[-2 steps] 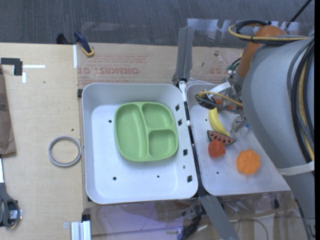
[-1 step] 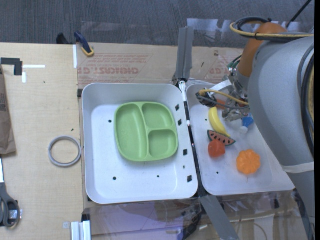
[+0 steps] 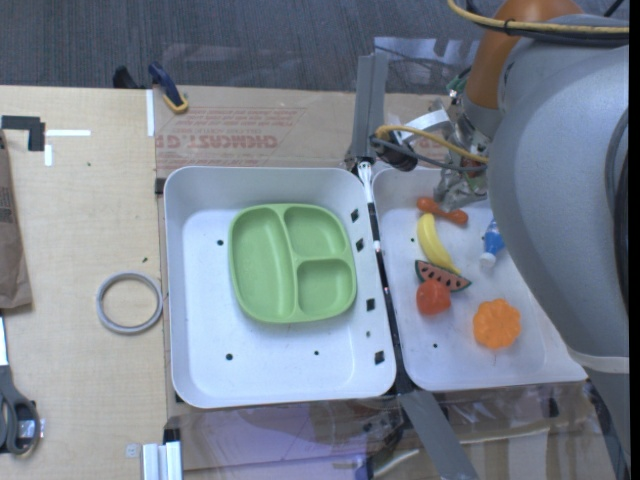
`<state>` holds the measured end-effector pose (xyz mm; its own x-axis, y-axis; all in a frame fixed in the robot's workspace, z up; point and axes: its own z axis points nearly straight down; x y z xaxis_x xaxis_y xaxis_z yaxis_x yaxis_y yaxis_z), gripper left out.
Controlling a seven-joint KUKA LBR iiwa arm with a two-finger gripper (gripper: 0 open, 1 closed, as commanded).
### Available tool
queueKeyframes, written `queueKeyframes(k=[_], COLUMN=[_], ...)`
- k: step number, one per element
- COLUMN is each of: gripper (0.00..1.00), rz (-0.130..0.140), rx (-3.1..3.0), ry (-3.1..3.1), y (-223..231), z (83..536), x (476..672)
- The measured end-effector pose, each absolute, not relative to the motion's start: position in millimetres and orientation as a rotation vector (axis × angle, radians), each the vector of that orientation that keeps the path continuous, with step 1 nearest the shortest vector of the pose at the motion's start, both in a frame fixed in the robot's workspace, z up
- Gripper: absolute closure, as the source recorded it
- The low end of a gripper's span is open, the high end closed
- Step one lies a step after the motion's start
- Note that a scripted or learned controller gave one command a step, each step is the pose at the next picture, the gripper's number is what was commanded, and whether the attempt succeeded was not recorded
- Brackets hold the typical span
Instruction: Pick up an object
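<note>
Near edge of right shallow white plastic bin [image 3: 560,368]: knobbly orange toy fruit [image 3: 497,324], small matte red toy [image 3: 432,297], then a watermelon-slice toy [image 3: 443,276] and smooth curved yellow toy banana [image 3: 434,241] — all loose, spread out, so each looks pickable. Blue-and-white small item [image 3: 490,244] beside them. Farther back, orange-red toy [image 3: 441,210] just below the gripper [image 3: 462,184]; jaws — cannot tell their state. Left bin holds a glossy green divided plate [image 3: 293,262].
</note>
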<state>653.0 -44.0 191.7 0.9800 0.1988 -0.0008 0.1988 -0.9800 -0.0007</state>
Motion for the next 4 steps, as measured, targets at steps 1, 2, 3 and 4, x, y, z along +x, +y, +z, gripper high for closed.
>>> queueKeyframes(k=[1, 2, 3, 4], gripper=[1.0, 1.0, 1.0, 1.0], rz=[0.007, 0.013, 0.009, 0.008], rx=[-3.125, -3.126, -3.127, -3.125], ry=[-0.302, -0.294, -0.314, -0.322], y=[-47.5, -50.0, -128.5, -49.0], z=[199.5, 207.5, 221.6, 190.1], x=[652.4, 652.1, 634.5, 629.6])
